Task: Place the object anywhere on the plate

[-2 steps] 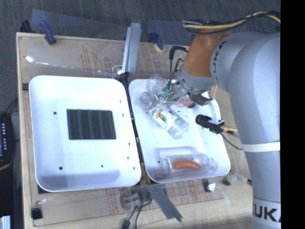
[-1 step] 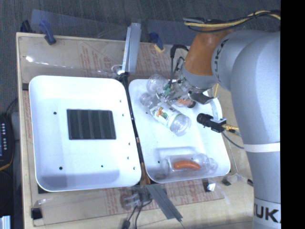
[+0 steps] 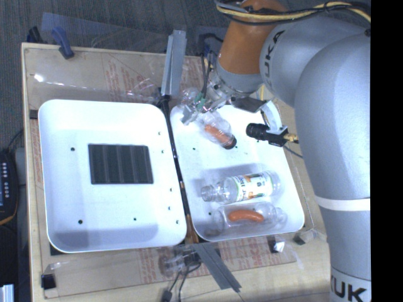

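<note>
Lying just beside the pincer (image 3: 200,106): tilted bottle (image 3: 218,133).

We are looking down on a pale wooden counter (image 3: 94,80) standing on dark grey carpeted floor (image 3: 113,5), evenly lit.

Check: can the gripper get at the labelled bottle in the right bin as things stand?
Probably yes. The labelled bottle lies uncovered in the right bin, below the gripper. A clear bottle lies close alongside, which may crowd the grasp.
</note>
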Robot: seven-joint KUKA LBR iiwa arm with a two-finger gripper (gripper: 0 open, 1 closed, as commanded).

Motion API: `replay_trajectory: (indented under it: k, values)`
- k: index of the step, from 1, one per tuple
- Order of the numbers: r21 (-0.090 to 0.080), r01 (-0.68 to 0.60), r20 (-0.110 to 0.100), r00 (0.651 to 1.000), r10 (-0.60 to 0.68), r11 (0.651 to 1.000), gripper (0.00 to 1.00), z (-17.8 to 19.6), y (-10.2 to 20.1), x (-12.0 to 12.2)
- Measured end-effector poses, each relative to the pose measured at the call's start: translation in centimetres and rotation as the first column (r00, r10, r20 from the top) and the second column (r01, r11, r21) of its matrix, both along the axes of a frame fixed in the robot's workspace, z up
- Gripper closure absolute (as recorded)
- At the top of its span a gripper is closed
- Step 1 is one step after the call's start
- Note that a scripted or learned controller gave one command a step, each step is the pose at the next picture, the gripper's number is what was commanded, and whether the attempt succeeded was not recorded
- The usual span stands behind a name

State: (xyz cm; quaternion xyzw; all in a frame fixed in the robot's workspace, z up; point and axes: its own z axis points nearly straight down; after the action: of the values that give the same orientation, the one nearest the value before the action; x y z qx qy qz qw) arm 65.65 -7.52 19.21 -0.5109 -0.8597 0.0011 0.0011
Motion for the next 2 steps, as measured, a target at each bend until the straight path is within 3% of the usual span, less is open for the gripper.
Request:
replay_trajectory:
  k: [1,2]
  values:
    - [-0.001,-0.356,0.004,0.934,0.356,0.935,1.0,3.8,5.0,0.1]
    - [0.001,-0.553,0.001,0.833,0.553,0.833,1.0,0.0,5.3,-1.2]
